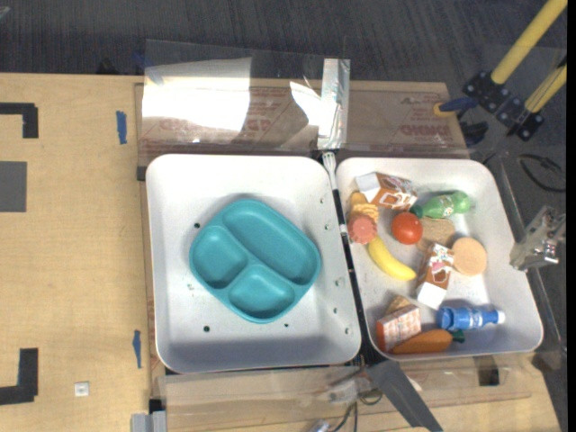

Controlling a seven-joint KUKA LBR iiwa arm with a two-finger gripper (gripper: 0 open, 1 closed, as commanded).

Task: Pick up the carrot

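**Op:** I'm looking down on both bins now. The carrot [423, 341] is lying on its side along the near wall of the right bin [517, 282], orange body pointing left, green stub toward the right. It's wedged in: a small carton [397, 322] is touching it from above-left, and the blue bottle [468, 318] is lying just beside it, close to the leafy end.

**Spotter:** And the tool?

**Op:** I'm seeing the tool [538, 241] at the right rim of that bin, well apart from the carrot and holding nothing. It's a small greyish shape out there, too blurred for me to say whether it's released or clenched, so I can't tell.

**Spotter:** So what step are we in?

**Op:** I'm judging this as the very start, the approach, with the carrot not yet touched. The left bin [171, 241] is carrying just the teal divided plate [256, 258], so nothing there matters.

**Spotter:** What does the next move need?

**Op:** I'm thinking it calls for travelling toward the near corner, lining up across the carrot's narrow width, and descending around mid-body. The bin wall and the carton are leaving little room, so I'm expecting a tight fit.
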